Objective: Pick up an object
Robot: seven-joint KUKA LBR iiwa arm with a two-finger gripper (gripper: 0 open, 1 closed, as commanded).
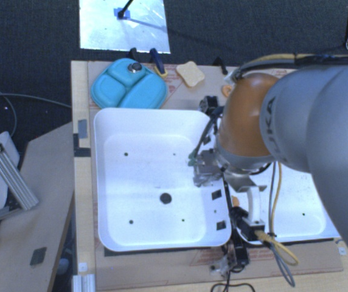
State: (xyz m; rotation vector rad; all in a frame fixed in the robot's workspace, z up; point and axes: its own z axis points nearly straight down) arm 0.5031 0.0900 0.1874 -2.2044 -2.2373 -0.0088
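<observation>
Grey arm overhangs two bins, contents apparently hidden.

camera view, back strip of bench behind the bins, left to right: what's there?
Blue divided tray → dark blue-handled item at the tray's right corner → tan bread-like piece → small orange item, right beside the arm's orange band.
</observation>
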